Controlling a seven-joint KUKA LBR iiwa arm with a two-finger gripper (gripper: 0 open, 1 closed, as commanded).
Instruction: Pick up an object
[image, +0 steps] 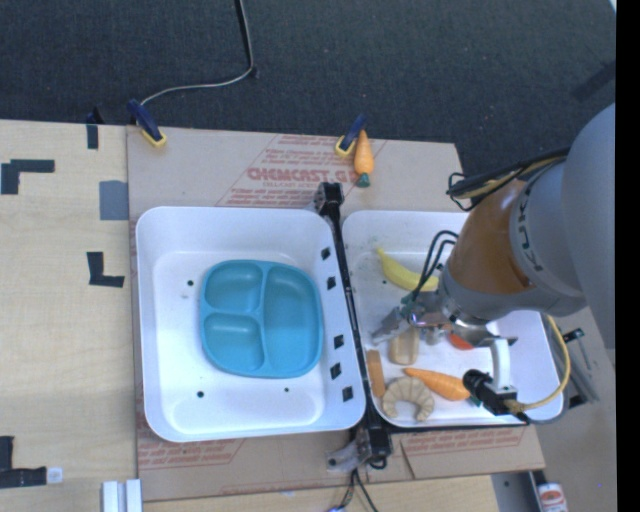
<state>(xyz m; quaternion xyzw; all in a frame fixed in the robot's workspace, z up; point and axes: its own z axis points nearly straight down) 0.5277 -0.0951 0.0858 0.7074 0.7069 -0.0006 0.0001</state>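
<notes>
The grey arm with its orange band is seen low over the right-hand shallow white bin (556, 385), and its two-finger gripper (412, 322) is lowered among a cluster of toy foods. Whether the fingers are spread or closed cannot be told, since the wrist and cables cover them; nothing is seen held between them.

Just beneath the gripper a small tan, bread-like chunk (404, 347) is found, the likeliest target. A curved yellow plastic banana (400, 270) lies just above it, a pale croissant-shaped pastry (410, 396) below, and a long orange plastic carrot (438, 381) beside the pastry. A red piece (459, 341) is partly hidden under the wrist.

The main risk is judged to come from crowding: neighbouring pieces may be nudged or pinched along with the target, and a rounded chunk may be squeezed out sideways. The bin's dividing wall is near, so a finger could be fouled there. The blue sectioned plastic plate (263, 318) in the left-hand white bin (160, 400) is well apart and not at risk.
</notes>
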